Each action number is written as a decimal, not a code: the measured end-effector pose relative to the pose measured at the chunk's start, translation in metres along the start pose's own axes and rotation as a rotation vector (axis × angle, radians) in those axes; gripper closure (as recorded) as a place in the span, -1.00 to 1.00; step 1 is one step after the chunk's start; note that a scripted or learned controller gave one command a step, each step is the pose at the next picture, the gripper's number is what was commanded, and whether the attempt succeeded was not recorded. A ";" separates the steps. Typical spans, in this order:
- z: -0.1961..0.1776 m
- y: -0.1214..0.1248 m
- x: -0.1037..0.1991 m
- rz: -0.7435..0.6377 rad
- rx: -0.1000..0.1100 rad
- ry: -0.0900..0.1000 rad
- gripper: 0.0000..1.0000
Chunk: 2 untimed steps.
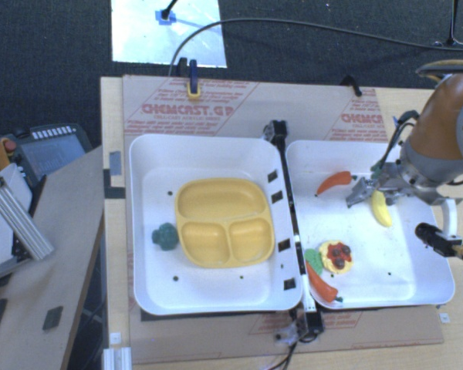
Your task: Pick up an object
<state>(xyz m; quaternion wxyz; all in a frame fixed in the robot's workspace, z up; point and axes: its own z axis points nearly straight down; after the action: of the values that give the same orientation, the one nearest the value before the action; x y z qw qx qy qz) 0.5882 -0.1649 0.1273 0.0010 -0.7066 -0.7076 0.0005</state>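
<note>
In the left bin, a green broccoli toy sits beside a yellow divided plastic tray. Rightward, our gripper hangs low over the right bin, just beside the small yellow banana toy, seemingly lined up to grasp it. We cannot tell how wide it stands.

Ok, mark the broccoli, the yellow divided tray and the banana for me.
broccoli (166,237): camera view, middle of the green floret, left bin.
yellow divided tray (219,200): camera view, floor of its large upper compartment.
banana (381,209): camera view, mid-length of the yellow body, right bin.
</note>
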 end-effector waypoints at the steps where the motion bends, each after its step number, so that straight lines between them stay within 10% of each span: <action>1: -0.013 0.002 -0.001 0.000 -0.006 -0.002 1.00; 2: -0.076 0.000 -0.008 0.001 -0.010 -0.003 1.00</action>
<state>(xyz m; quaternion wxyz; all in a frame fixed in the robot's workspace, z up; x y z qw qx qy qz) 0.5884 -0.1726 0.2031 -0.0037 -0.7071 -0.7071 -0.0018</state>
